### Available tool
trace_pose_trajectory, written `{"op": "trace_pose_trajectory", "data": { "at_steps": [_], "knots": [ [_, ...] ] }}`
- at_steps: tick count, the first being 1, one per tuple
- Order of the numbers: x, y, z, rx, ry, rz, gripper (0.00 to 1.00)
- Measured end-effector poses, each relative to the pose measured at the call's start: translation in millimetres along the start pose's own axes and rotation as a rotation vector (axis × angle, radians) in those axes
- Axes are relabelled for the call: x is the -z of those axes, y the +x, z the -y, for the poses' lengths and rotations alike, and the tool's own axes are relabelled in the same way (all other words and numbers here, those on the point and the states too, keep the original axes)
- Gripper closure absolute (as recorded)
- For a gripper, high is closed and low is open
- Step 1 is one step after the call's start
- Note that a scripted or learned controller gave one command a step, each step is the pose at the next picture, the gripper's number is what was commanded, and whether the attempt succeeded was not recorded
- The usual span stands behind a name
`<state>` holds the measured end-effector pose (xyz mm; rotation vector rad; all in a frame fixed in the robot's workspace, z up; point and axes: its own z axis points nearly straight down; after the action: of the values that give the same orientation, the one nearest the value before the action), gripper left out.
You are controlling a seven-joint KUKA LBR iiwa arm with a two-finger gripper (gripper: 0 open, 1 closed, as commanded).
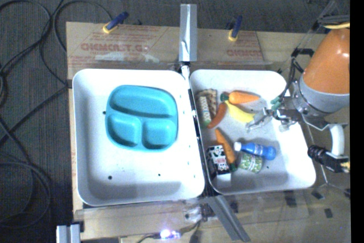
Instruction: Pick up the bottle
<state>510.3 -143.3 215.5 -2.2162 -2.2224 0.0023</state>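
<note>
The bottle [257,150] is blue with a white cap. It lies on its side in the front half of the right bin [296,171], with the cap pointing left. My gripper [260,119] hangs over the middle of that bin, just above the right end of a yellow banana [239,113]. It is a short way behind the bottle and apart from it. The arm reaches in from the right edge.
Around the bottle lie a green round item [249,163], a carrot [226,145] and a black-and-white carton [218,160]. Further back are a second carrot [244,97], an orange piece [218,115] and a wrapped bar [205,105]. The left bin [91,173] holds a blue compartment tray [142,116].
</note>
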Motion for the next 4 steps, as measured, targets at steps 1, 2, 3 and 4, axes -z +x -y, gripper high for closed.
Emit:
{"op": "trace_pose_trajectory", "data": {
  "at_steps": [1,2,3,4],
  "knots": [
    [-123,-54,-1,-0.09,-0.001,0.0,0.0],
    [-125,-62,18,-0.048,-0.02,-0.004,0.0],
    [-126,-61,21,0.075,-0.017,0.009,0.0],
    [-116,-59,20,0.076,-0.018,0.005,1.0]
  ]
}}
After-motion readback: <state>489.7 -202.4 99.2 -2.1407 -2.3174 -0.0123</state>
